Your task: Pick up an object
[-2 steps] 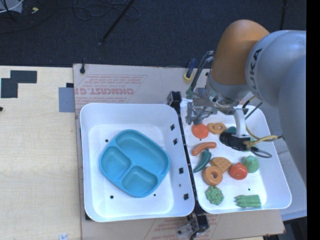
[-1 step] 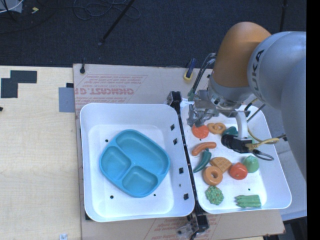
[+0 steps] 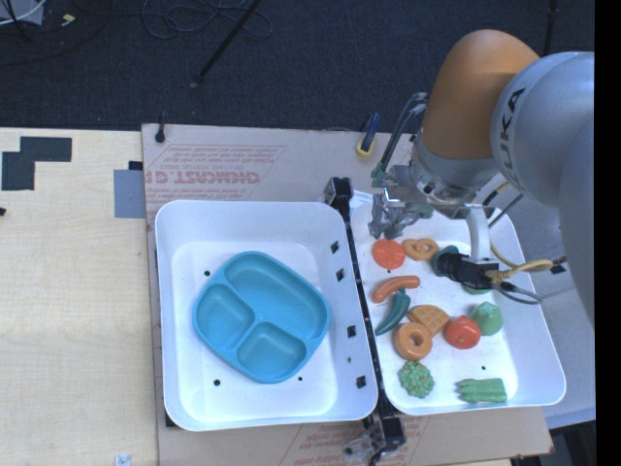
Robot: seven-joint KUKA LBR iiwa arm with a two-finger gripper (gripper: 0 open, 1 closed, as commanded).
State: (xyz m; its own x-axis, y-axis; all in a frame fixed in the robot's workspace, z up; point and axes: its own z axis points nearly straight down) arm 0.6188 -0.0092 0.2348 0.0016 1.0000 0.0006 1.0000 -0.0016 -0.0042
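Hovering low at the far end of the right shallow white bin (image 3: 543,377): grey two-finger metal claw (image 3: 386,223), spread impossible to tell, nothing seen clamped. Just beneath, round red plastic tomato slice (image 3: 388,253), smooth and flat, beside small tan pretzel (image 3: 420,249). Nearer: orange sausage (image 3: 396,286), curved green pepper (image 3: 393,312), glazed doughnut ring (image 3: 414,341), knobbly green broccoli (image 3: 417,379). Left bin (image 3: 175,260) carried glossy blue compartment plate (image 3: 260,316).
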